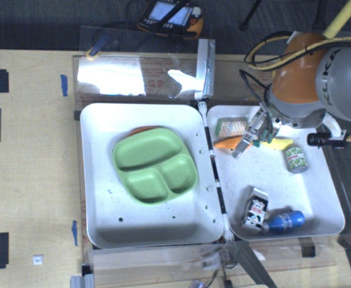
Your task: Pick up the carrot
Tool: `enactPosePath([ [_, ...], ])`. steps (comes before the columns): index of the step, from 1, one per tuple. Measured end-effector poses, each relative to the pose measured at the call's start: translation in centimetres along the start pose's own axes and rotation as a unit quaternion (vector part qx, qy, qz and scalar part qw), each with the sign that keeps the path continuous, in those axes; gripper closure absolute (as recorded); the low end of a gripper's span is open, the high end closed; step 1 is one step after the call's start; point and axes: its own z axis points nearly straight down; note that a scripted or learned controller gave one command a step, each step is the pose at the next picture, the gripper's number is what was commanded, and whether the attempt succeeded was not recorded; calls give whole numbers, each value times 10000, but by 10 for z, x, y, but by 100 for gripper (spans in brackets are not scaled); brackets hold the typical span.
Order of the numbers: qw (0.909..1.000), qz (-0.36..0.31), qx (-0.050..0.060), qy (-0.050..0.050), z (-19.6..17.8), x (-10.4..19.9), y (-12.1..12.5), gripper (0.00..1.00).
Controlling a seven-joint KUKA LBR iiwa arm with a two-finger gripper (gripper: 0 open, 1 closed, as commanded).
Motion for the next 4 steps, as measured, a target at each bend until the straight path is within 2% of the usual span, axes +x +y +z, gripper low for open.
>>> enactPosePath([
  [1,10000,5,-27,-29,-12,-1,2,100],
  [2,9902,-1394,-2,-1,-33,-17,-55,100],
  [3,9902,-1395,-3,0,-33,-17,-55,0],
  [4,9997,-238,-60,-72,10,-26,-67,0],
])
